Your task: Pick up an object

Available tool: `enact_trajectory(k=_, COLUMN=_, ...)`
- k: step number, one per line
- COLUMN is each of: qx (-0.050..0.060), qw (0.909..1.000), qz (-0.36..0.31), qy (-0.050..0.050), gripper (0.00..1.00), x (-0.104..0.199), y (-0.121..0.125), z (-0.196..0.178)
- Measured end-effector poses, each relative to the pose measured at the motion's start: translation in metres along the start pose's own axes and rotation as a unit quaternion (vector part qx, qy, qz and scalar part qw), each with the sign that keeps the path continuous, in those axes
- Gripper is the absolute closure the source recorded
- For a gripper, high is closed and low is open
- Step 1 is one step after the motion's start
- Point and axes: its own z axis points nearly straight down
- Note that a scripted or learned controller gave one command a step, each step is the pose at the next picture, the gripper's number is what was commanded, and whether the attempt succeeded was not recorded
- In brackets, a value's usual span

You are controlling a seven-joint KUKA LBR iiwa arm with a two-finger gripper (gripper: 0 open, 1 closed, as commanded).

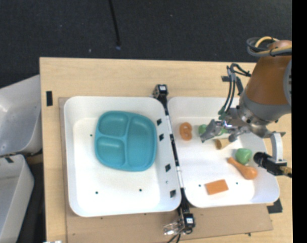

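Observation:
My gripper [217,131] hangs low over the back of the right bin [193,110], under the orange band of the arm [267,87]. A small green piece [202,129] sits right at its left side, partly hidden by it. An orange rounded piece [185,130] lies a little further left. A short brown peg [218,144] rests just below the gripper. To the lower right are a green ball [244,155] and an orange carrot-like piece [243,168]. An orange flat block [216,187] lies near the bin's front.
The left bin [77,186] holds a teal divided plate [126,139]. A black-clipped divider [169,146] joins the two bins. Cables and a black fitting [268,162] hang by the arm at the right bin's right side.

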Motion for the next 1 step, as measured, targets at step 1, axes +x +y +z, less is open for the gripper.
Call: enact_trajectory(k=1, qx=-0.007, qw=1.0, qz=-0.001, qy=-0.001, gripper=0.0, x=0.0002, y=0.0027, z=-0.007)
